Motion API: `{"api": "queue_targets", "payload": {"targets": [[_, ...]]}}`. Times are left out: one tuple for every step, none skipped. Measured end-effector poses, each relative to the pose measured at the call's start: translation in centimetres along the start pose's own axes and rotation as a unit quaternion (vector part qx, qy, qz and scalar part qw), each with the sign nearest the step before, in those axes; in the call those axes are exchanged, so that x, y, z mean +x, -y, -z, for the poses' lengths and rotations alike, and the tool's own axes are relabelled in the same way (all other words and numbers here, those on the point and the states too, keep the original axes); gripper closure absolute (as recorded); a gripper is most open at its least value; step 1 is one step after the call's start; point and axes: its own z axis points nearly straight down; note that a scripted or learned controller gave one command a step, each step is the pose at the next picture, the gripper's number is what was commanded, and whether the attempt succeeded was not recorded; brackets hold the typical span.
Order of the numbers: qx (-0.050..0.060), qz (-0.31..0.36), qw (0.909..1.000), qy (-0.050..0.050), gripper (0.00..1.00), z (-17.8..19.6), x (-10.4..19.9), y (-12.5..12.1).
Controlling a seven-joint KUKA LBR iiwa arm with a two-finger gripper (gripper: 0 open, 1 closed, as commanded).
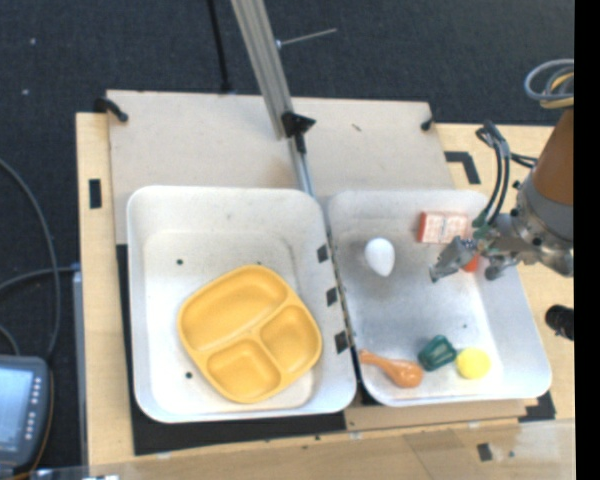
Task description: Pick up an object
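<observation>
My gripper (470,266) hangs over the upper right of the right bin (500,388), its two fingers spread apart and open. A small red-orange thing (469,258) shows between them; I cannot tell whether it is gripped or lies below. A pink box (440,228) lies just up and left of the gripper. A white egg-shaped object (380,256) rests further left. Along the bin's front lie an orange spoon-like piece (395,369), a green block (437,352) and a yellow ball (472,364).
The left bin (150,228) holds a yellow divided plate (250,333). A slanted metal post (265,53) rises behind the bins. A bare stretch of the right bin's floor lies between the egg and the front objects.
</observation>
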Motion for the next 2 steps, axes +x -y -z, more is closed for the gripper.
{"api": "queue_targets", "payload": {"targets": [[0.000,-0.001,1.0000,0.000,0.00,0.0,0.0,0.0],[0.003,-0.002,1.0000,0.001,0.00,-6.2,-0.6,0.2]]}}
